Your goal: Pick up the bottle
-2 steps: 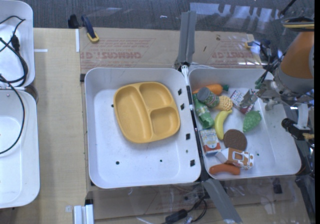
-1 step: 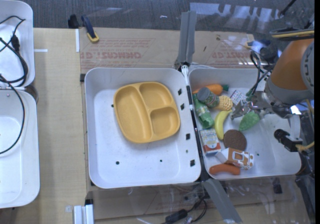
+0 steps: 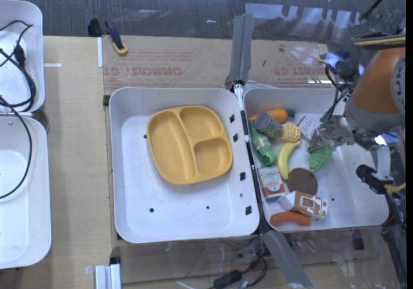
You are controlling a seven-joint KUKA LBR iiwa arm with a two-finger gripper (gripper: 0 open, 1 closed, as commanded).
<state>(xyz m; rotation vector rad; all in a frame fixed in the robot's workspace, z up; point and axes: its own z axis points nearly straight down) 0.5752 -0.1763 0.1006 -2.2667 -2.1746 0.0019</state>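
The green bottle lies along the left wall of the right bin, its cap end towards the back, beside a grey can. My gripper hangs low over the middle of the right bin, to the right of the bottle and apart from it, with a banana and a corn cob between them. Its tip is just above a green leafy toy. Nothing shows as held.
Also in the right bin are a carrot, a brown disc, a small carton, an orange-white box and a sausage. The left bin holds a yellow divided plate.
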